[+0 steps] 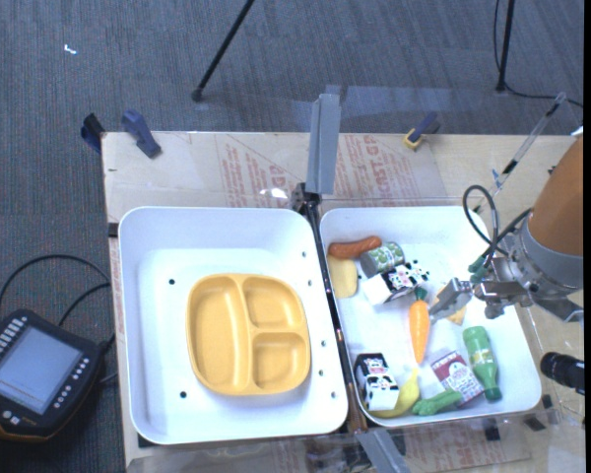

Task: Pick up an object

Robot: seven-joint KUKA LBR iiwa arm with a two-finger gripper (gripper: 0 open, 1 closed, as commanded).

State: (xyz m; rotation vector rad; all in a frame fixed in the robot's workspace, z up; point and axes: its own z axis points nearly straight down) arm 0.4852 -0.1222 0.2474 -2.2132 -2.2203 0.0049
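From my seat the gripper [451,298] sits low over the right bin [502,227], reaching in from the right, its tips just beside the top of the carrot [419,331] and over something yellowish I can't identify; I cannot tell from this slanted view how far its jaws are spread, and nothing visibly sits between them, so I won't call anything grasped. The candidates for a pick all lie in that right bin and they are crowded: the carrot runs down the middle, a green bottle [482,362] lies near the right wall, a small carton [454,377] rests just beside the bottle, a banana [406,395] and a cow-print box [377,380] crowd the lower left corner, and a sausage [355,247], a green can [384,258] and another cow-print box [398,282] cluster up top. My worry is the clutter: if the tips come down straddling the carrot's end and its neighbour together, I'd expect a glancing pinch that squirts the tapered carrot out sideways (smooth toy food tends to do that). A close on the narrow tip instead of the thicker body could let it swing and drop on the lift. The loose cable [478,215] looping near the wrist could also snag. The yellow tray [247,347] in the left bin [148,254] sits well apart and is not at risk.
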